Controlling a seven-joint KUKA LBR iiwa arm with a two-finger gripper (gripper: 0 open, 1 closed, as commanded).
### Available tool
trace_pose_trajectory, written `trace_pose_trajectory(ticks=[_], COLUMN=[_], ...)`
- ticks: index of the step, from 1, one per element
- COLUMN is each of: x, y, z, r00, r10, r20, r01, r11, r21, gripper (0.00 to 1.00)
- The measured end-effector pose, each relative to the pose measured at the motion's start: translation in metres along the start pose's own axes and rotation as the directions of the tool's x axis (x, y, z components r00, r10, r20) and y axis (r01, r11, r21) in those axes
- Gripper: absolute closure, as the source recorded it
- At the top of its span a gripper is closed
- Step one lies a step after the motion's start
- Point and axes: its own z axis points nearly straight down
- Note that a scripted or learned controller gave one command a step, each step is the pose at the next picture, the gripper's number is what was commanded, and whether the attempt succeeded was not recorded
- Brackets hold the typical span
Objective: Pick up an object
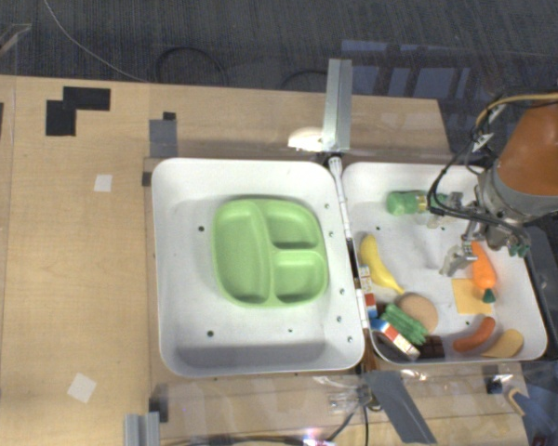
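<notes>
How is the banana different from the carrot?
The banana is yellow; the carrot is orange with a green tip. The banana curves, while the carrot looks straight. The banana lies near the bin's left wall; the carrot lies on the right, beside the gripper. Both lie flat in the right bin.
</notes>
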Motion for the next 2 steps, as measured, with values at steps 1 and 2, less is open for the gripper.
trace_pose_trajectory(ticks=[1, 2], x=[0.038, 0.066], y=[0.001, -0.010], z=[0.013, 0.012], r00=[0.999, 1.000], r10=[-0.042, -0.024], r20=[-0.012, -0.012], r01=[0.042, 0.024], r11=[0.999, 1.000], r21=[-0.003, -0.002], gripper=[0.00, 0.00])
